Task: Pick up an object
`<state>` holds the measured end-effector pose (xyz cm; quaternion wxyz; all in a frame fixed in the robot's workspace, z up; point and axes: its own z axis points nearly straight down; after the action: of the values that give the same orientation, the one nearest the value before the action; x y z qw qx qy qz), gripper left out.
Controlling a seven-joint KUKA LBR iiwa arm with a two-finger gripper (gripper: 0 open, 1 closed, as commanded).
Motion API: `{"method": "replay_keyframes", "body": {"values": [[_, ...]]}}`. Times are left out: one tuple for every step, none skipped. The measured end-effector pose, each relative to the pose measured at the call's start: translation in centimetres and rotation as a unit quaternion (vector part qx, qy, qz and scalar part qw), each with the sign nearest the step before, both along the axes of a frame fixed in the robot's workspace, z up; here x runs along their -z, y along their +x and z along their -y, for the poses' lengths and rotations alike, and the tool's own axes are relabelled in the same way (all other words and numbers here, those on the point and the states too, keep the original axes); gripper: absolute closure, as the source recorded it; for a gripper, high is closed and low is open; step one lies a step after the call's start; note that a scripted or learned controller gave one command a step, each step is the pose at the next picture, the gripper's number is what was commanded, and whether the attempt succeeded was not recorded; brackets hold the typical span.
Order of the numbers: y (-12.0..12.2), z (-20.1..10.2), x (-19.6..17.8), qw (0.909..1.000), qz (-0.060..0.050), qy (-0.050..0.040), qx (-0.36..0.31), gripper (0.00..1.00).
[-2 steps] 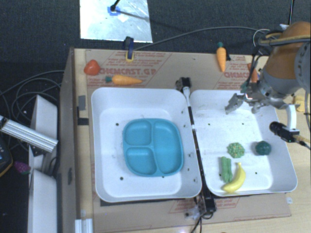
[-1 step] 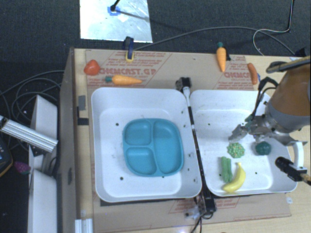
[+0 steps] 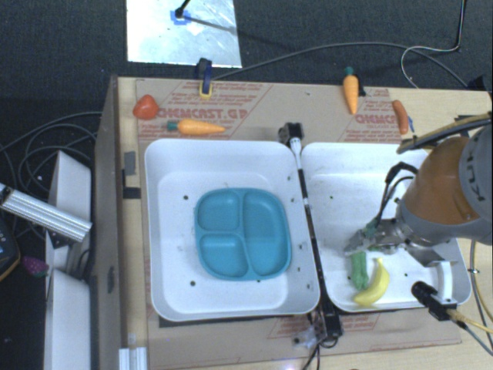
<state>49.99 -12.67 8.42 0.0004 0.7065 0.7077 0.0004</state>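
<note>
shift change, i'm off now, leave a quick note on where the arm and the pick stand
Tool: low in the right bin, just above the green object; nothing seen held.
Things: green object and banana lie side by side near the right bin's front edge. Blue divided plate sits in the left bin.
Done: approach made.
Left: grasp and lift an object.

Red printed lettering is showing on the brown cardboard sheet [image 3: 254,102] lying under the bins. Behind the left bin it is reading roughly "CHEMCAST GP". A similar print behind the right bin is partly hidden and unreadable.
</note>
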Motion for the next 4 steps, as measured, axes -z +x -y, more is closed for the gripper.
{"method": "replay_keyframes", "body": {"values": [[0.1,0.0,-1.1,1.0,0.002,0.0004,0.0,1.0],[-1.3,2.5,-5.6,1.0,0.001,-0.0007,0.001,1.0],[-1.3,2.5,-5.5,1.0,0.001,-0.0002,0.0,0.0],[3.6,-1.8,-0.6,1.0,0.003,-0.0006,-0.001,0.0]]}}
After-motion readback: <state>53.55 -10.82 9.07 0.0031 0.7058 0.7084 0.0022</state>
